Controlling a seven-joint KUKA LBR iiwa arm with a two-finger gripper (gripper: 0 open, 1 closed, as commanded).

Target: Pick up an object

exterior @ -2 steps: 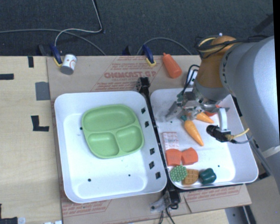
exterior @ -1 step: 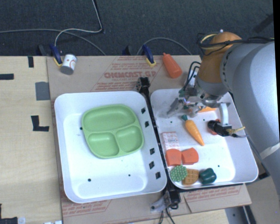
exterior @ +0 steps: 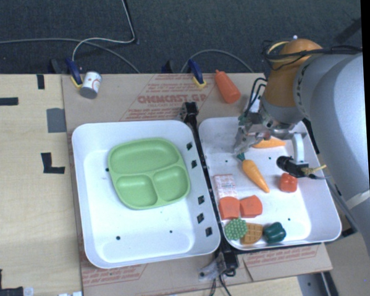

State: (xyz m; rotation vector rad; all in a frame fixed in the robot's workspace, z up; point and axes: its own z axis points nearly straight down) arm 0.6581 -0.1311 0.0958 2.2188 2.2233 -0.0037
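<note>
Gripper (exterior: pixel 242 149): hovering in right bin (exterior: pixel 322 227), jaws' spread impossible to tell. Carrot (exterior: pixel 255 174): lying just below. Risk: fingertips glancing its tapered side, rolling it away.

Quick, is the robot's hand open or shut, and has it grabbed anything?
Hand: cannot be told whether it is open or shut. It sits low in the right bin, just above the carrot, with nothing seen between its tips.

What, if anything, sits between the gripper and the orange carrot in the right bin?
Nothing visible does. The gripper hangs just above and left of the carrot, with only bare bin floor between them. The red toy lies off to the carrot's right, out of the path.
</note>
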